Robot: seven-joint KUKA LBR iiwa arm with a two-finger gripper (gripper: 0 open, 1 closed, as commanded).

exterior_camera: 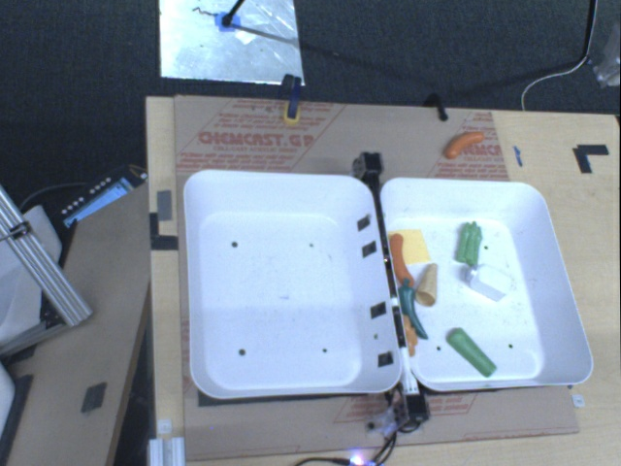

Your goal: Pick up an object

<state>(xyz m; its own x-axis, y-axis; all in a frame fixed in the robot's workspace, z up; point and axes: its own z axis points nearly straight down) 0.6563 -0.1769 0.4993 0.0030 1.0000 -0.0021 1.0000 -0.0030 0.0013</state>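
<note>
Since nothing is yet lifted, the pick has not begun; the pincer's state I cannot tell. In the right shallow white bin (543, 221) lie a yellow flat block (414, 247) and a green cylindrical piece (471, 350), lying apart and easiest to reach.

Two white bins (281, 187); three green vegetables (470, 350); one yellow block (412, 247).

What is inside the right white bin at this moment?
Inside the right bin: a yellow square, two green toys, a tan cone, a white block, and orange and teal pieces by the divider.
</note>
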